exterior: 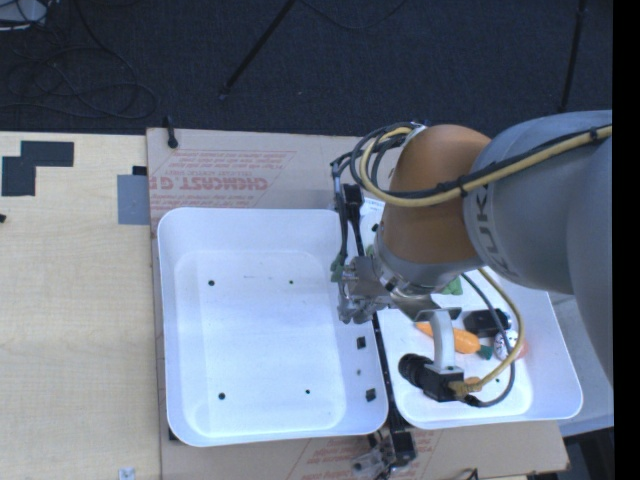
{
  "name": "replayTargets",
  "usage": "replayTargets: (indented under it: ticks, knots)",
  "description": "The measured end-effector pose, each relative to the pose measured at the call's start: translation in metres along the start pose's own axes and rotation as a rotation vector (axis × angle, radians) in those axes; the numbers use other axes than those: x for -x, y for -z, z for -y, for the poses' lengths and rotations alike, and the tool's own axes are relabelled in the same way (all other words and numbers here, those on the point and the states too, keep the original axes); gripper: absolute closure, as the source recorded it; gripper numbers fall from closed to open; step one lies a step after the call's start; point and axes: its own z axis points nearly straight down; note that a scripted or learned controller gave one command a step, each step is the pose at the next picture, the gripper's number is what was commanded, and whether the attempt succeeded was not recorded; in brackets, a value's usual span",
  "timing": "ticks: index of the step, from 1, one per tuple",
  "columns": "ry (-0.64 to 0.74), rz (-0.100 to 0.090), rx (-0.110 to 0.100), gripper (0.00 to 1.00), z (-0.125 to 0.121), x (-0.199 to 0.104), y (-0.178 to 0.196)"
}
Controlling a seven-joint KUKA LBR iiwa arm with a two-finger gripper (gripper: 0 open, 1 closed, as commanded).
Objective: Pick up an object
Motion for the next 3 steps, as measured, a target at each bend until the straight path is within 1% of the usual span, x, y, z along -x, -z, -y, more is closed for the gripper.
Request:
replayTargets:
  ticks: [1,2,3]
  knots:
    - [-0.002,0.000,0.025,1.00,-0.007,0.049,0.113]
    - [-0.005,0.001,0.014,1.00,-0.004,0.119,0.107]
    - [0.007,-0.002,0.019,1.00,-0.004,0.078,0.170]
